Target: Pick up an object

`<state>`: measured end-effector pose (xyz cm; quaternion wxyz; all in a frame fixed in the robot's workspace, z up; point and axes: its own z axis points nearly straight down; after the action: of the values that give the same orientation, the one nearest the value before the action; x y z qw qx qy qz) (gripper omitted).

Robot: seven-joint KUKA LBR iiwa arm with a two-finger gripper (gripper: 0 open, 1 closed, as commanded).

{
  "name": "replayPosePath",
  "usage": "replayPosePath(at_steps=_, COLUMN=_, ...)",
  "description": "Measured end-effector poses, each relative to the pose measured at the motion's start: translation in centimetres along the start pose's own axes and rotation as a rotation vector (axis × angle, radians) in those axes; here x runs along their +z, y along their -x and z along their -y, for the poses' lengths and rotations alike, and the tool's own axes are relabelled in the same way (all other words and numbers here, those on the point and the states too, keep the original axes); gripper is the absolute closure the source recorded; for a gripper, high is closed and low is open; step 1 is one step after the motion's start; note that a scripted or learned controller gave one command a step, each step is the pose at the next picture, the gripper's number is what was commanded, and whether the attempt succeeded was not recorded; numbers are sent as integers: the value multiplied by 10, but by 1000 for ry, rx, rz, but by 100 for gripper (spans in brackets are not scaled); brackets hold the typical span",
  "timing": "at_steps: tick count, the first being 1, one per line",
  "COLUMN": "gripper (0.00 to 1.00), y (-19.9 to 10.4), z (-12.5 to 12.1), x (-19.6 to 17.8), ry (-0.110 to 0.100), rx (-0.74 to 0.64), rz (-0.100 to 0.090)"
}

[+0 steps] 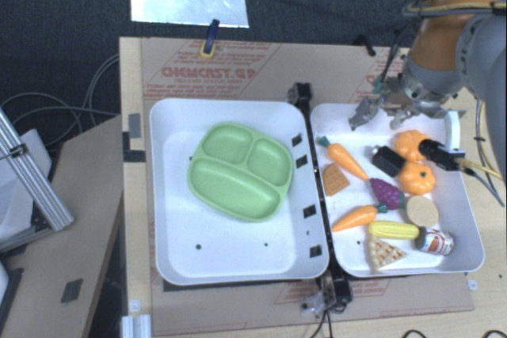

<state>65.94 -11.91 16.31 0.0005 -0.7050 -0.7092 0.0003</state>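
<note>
Tool [380,116] hangs over the back edge of the right bin [336,123], arm coming in from the right. Fingers [362,115] look spread, nothing between them. Not touching any item.

All loose things to pick sit in the right bin, below and in front of the tool:
- black block [388,161], near the middle and closest to the tool
- orange fruit [408,143] just right of the block, small pumpkin [418,177] right below it, the two touching or nearly so
- upper carrot [345,159] lying at a slant on the left side, green end toward the back
- brown waffle square [335,180] just under that carrot, against the left wall
- purple grapes [386,191] in the centre, below the block
- lower carrot [355,217] left of the grapes, tip pointing left
- beige disc [422,211] under the pumpkin
- corn cob [394,230] lying flat, just beside the disc
- can [434,241] on its side, at the front right
- pizza slice [384,253] at the front edge, below the corn

Left bin [170,170] holds a green divided plate [240,170], flat, roughly centred and turned at an angle. Both bins sit side by side on the counter [238,63], touching along the middle.
</note>
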Motion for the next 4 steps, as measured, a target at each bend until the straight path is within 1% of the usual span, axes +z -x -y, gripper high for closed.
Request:
replayPosePath(at_steps=1, gripper=0, y=7, z=-7, x=52, ry=0, rx=3, rz=1)
replayPosePath(at_steps=2, gripper=0, y=6, z=-8, x=79, ry=2, rx=1, rz=1)
replayPosePath(at_steps=3, gripper=100, y=6, z=-10, x=66, ry=7, rx=-1, rz=1)
replayPosePath(at_steps=4, gripper=100, y=2, z=-19, x=17, ry=9, rx=1, rz=1)
